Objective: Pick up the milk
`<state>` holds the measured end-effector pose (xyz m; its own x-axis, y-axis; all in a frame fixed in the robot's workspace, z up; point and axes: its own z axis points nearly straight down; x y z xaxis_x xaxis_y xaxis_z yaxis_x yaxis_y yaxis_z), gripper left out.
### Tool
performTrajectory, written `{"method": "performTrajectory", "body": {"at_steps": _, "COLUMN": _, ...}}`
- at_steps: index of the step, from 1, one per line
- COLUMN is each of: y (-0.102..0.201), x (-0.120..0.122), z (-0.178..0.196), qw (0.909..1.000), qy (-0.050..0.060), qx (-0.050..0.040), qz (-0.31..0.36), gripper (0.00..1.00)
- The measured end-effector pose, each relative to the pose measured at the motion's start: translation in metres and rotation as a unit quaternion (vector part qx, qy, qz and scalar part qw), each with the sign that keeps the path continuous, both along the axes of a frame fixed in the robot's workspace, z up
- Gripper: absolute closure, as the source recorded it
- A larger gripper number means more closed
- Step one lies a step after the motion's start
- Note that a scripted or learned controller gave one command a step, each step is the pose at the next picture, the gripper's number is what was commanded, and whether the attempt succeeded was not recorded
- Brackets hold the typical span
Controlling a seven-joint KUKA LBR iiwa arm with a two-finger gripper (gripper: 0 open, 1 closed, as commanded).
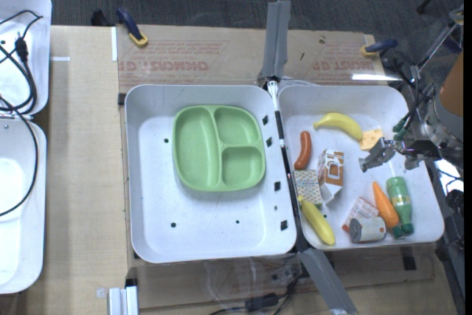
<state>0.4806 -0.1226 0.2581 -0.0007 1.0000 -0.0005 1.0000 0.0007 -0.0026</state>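
Camera view, one moment, right bin, listed from the tool outward.

Gripper [377, 155]: hangs over the right half of the right bin [354, 94], dark fingers pointing left; nothing lies between them. Too small and dark to tell whether they stand apart or together.

Cheese wedge [371, 138]: pale yellow, just above-left of the fingertips.

Banana [338, 124]: further up-left, lying across the bin's upper part.

Milk [331, 173]: a small white carton with orange print, left of the gripper and near it, in the middle of the bin. It looks crumpled and lies on its side or tilted; which face is up cannot be told. Judged light, thin-walled and soft enough to dent; printed skin probably a little slick. Best taken across its narrower body, fingers closing on two opposite flat faces, not on the creased end, and with modest force.

Neighbours of the milk: sausage [303, 150] to its left, patterned packet [309, 188] touching or just beside its lower-left edge, second banana [318, 223] below. These crowd the left side; the right side looks freer for a finger.

Below the gripper: carrot [383, 204], green bottle [398, 199], small grey can [367, 230].

Left bin [147, 232]: green divided plate [220, 147], well apart from the work.
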Motion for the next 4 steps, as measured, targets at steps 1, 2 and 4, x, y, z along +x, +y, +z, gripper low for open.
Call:
{"method": "performTrajectory", "body": {"at_steps": 1, "y": 0.118, "x": 0.002, "z": -0.068, "qw": 0.9995, "qy": 0.001, "qx": -0.0002, "qz": -0.030, "gripper": 0.00}}
{"method": "performTrajectory", "body": {"at_steps": 2, "y": 0.054, "x": 0.011, "z": -0.058, "qw": 0.9982, "qy": 0.000, "qx": -0.0004, "qz": -0.059, "gripper": 0.00}}
{"method": "performTrajectory", "body": {"at_steps": 4, "y": 0.021, "x": 0.046, "z": -0.159, "qw": 0.9971, "qy": 0.001, "qx": -0.0001, "qz": -0.076, "gripper": 1.00}}
